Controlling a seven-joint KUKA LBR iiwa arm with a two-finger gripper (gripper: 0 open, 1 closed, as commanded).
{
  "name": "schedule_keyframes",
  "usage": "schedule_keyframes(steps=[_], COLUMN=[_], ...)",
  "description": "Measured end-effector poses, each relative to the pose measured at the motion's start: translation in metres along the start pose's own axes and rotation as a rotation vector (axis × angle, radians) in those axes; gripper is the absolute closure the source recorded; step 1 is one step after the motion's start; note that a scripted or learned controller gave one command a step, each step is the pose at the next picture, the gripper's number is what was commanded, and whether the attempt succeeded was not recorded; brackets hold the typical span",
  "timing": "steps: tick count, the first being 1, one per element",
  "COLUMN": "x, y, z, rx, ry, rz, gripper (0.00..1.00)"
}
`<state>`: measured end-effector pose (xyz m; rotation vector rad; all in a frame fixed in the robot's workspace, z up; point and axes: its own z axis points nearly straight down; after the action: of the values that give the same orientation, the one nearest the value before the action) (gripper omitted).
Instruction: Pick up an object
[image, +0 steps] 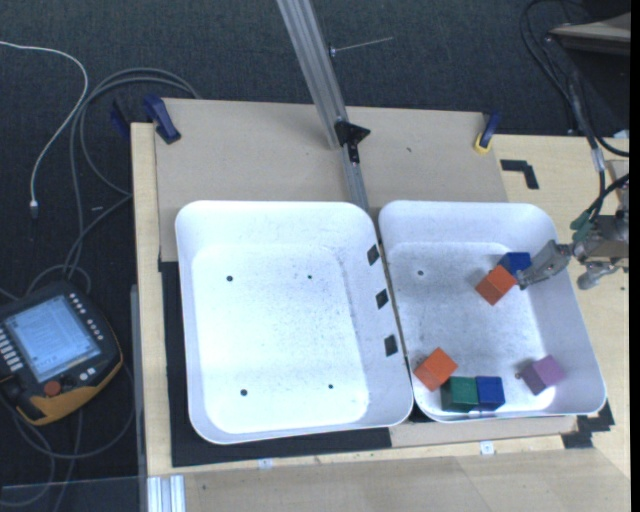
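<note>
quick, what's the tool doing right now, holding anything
Tool: at the right bin, its tip against the orange block and blue block; a hold cannot be told.

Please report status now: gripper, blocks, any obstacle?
Gripper at orange block, upper right bin. Grasp unconfirmed. Blue block touching behind it.

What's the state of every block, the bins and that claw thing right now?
End effector: low in right bin, beside two blocks.
Orange block: touching blue block.
Second orange block: lying loose.
Green block: against second blue block.
Purple block: alone.
Right bin: holds all blocks.
</note>
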<state>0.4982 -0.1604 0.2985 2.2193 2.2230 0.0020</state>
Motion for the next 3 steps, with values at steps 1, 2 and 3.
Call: schedule_keyframes(steps=[1,2,3], x=[-0.01,-0.005,0.022], y=[0.032,0.114,0.094], z=[0.14,0.181,0.185], rx=[0.009,-0.023,-0.037], ry=[0.003,-0.007,-0.019], rz=[0.001,-0.001,-0.001], gripper=[0.0,0.0,0.0])
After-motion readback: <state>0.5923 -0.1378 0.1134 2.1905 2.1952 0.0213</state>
